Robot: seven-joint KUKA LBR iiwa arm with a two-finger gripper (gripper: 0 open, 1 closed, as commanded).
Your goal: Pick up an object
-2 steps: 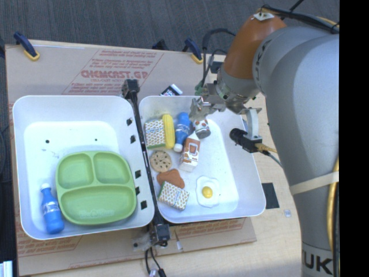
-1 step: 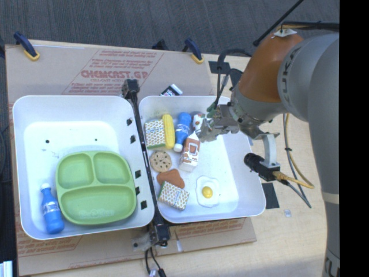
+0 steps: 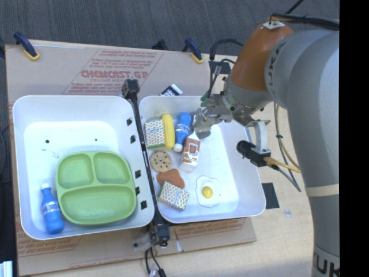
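Observation:
My gripper (image 3: 203, 126) hangs over the upper middle of the right bin (image 3: 245, 172), just above a small brown-and-white milk carton (image 3: 191, 153) and right of a blue bottle (image 3: 183, 128). Nothing shows between its fingers. Further left in that bin lie a yellow corn cob (image 3: 168, 130) and a green-white packet (image 3: 154, 133). Below them are a cookie (image 3: 161, 161), a brown toast piece (image 3: 170, 179), a patterned packet (image 3: 173, 195) and a fried egg (image 3: 208, 191).
The left bin (image 3: 34, 126) holds a green divided plate (image 3: 95, 187) and a blue bottle (image 3: 51, 210) at its lower left. A black clip (image 3: 131, 88) sits on the wall between the bins. Cables trail near the arm on the right.

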